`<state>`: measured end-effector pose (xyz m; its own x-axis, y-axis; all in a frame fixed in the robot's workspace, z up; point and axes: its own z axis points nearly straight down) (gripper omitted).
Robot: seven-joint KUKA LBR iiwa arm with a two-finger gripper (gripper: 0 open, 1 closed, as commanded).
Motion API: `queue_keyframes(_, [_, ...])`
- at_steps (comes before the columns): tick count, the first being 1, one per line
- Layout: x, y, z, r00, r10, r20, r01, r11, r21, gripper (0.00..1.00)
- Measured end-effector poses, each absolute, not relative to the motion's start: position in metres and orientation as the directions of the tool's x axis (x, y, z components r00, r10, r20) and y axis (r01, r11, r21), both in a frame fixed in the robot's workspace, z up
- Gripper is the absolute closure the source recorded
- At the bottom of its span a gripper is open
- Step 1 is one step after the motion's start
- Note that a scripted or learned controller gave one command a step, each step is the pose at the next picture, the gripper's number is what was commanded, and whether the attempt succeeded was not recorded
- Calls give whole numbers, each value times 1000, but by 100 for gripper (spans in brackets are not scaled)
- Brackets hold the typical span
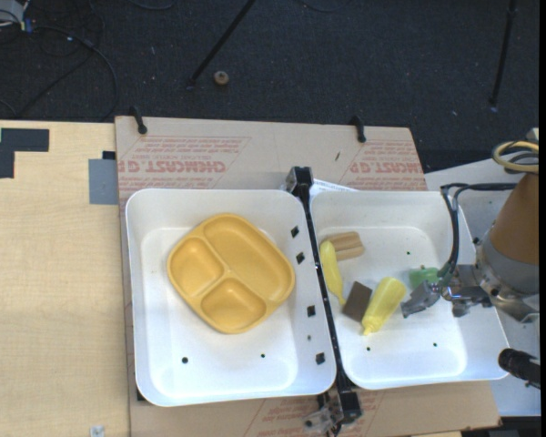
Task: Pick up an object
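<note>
We found the gripper (425, 297) low in the right bin (409, 371), at its right side, just beside a small green object (425, 276) and near the yellow bottle (383, 304); whether its claw was open or closed we could not tell, and nothing showed between them. The bottle lay tilted against a dark brown block (356, 300), with a yellow banana-like piece (331, 268) and a tan cylinder (346, 245) further left. The left bin (155, 353) held a yellow divided plate (230, 272). We judged the bottle the best target: approach across its narrow width, centre over it, avoid nudging the block, and close fully before lifting straight up.
</note>
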<state>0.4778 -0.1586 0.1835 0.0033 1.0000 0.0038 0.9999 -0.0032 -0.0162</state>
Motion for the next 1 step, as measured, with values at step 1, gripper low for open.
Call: queue_keyframes(1, [481, -159, 189, 0, 1000, 1, 1000, 0, -4, 0])
